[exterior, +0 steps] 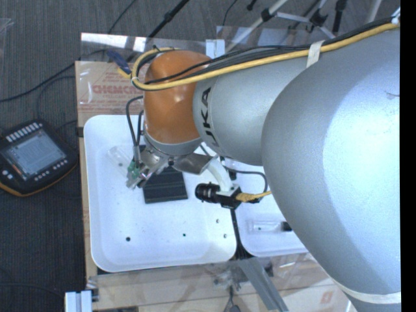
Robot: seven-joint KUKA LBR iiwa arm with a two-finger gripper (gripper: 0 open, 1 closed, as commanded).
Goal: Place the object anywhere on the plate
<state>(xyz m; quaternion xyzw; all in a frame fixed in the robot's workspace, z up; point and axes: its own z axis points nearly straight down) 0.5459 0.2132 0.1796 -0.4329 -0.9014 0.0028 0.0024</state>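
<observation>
My grey arm with its orange band [170, 103] reaches over the left white bin [117, 239] and hides much of it. The gripper [144, 176] hangs below the band, low over the bin's middle, with a black block-like part [164, 188] beside it. A small clear and green item [127, 162] lies on the bin floor right at the gripper's left side. I cannot tell whether it touches the gripper or sits between its parts.
The right bin [270, 244] peeks out under the arm, with a small clear piece [265, 225] in it. A black cable connector [214, 194] dangles by the divider. A teach pendant [32, 158] lies left of the bench, and cardboard [104, 90] stands behind the bins.
</observation>
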